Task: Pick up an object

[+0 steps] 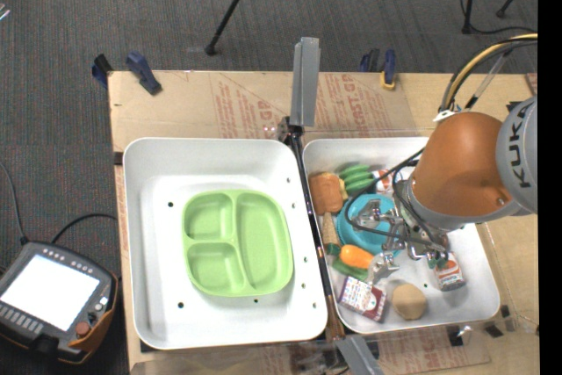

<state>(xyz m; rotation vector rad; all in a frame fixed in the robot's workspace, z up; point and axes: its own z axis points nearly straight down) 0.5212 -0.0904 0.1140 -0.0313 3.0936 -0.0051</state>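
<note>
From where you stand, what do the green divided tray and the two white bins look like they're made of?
The green three-compartment tray looks like moulded plastic: uniform colour, rounded edges, soft matte sheen. The shallow white left bin and shallow white right bin also look like plastic, smooth with rounded corners, though painted metal can't be ruled out.

The KUKA arm (492, 167) seen from above: a rounded, glossy orange band wraps the wrist section, its smooth dome catching the overhead light, while the link behind it is pale grey and carries part of the maker's name in dark capital letters — "KU" reads clearly along its side. Black and yellow cables loop up from behind the orange band and curve off toward the frame's right. Below the band sits a darker grey collar, and from it the gripper (393, 243) — a cluster of bare metal brackets, thin silver linkages and small fasteners, too tangled to make out singly.
</note>
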